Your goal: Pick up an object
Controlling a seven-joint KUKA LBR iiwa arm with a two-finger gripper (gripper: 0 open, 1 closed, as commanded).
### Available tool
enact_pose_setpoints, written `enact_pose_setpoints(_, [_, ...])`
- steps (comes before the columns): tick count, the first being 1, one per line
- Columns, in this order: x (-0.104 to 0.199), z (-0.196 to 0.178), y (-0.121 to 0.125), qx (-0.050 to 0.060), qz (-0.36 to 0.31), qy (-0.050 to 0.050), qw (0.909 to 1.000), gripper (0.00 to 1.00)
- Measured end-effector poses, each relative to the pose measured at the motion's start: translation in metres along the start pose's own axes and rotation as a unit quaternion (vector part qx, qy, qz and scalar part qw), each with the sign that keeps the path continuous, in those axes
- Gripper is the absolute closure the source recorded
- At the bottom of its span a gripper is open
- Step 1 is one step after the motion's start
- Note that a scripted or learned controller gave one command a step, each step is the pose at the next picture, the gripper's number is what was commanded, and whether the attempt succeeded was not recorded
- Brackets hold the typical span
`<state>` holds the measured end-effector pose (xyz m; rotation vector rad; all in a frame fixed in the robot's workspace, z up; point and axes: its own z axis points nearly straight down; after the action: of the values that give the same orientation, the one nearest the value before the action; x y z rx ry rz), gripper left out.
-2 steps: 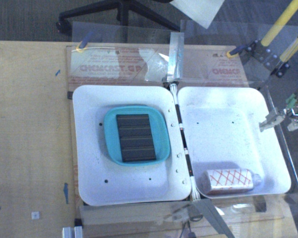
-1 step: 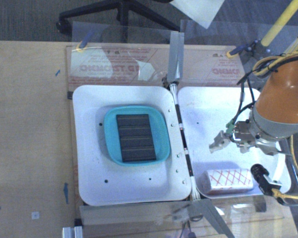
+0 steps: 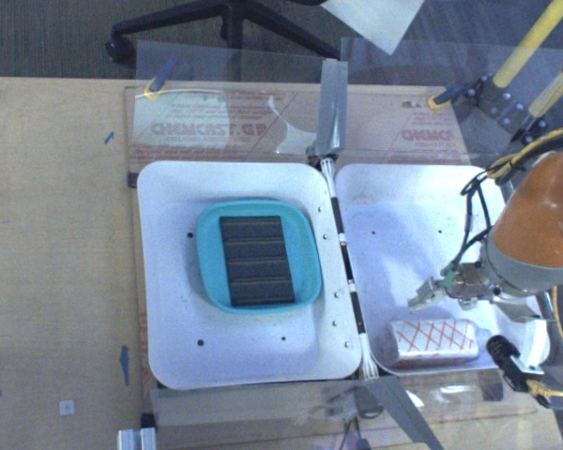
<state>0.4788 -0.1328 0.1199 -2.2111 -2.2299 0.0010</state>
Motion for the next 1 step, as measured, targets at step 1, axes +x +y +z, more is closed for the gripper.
enact_pose_setpoints(1, [-0.0474,-0.0038,0.0005,-0.002,-0.103,-0.001,0.9947,0.0])
